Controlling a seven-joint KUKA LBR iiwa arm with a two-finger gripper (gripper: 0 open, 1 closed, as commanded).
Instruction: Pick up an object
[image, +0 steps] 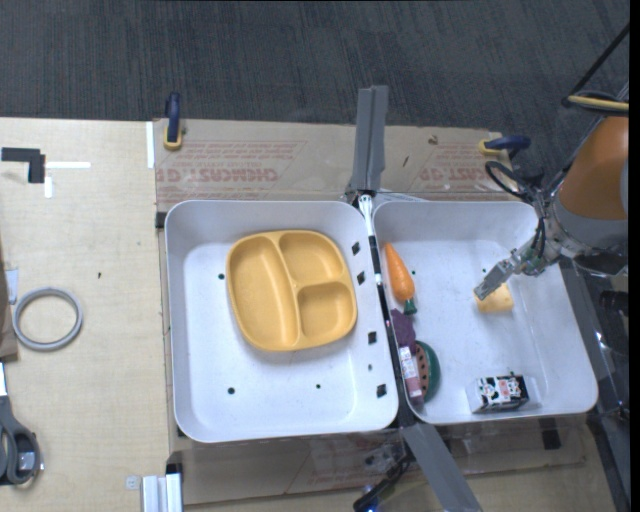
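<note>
A: Any legible writing? Going left to right.

B: Cardboard sheet (330, 160) behind the bins has red print, reversed from this angle, too faint to read with confidence; small black-and-white carton (500, 392) in the right bin has markings too small to read.

A: Surroundings on the counter (90, 400)?

B: Far left: roll of grey tape (45, 318) lying flat; scissors (15, 450) near the lower left edge; a blue-handled clamp (173, 120) at the cardboard's left corner, another clamp (508, 146) at its right.

A: Left bin (190, 400)?

B: Yellow divided plate (292, 290), three compartments, lying flat near the middle.

A: Right bin (570, 400)?

B: Along its left wall: orange carrot (399, 273) at top; purple item (403, 335) below it; watermelon slice (428, 368) lower still, touching the purple item; carton near the front wall, well apart from these.

A: Pincer (492, 288)?

B: Low over the right bin, upper right area, tilted; a pale yellow block (497, 300) sits just beneath and beside its tip; cannot tell whether the pincer is apart or together, nor whether it touches the block.

A: Obstructions?

B: The arm (590, 190) covers the bin's upper right corner.
</note>
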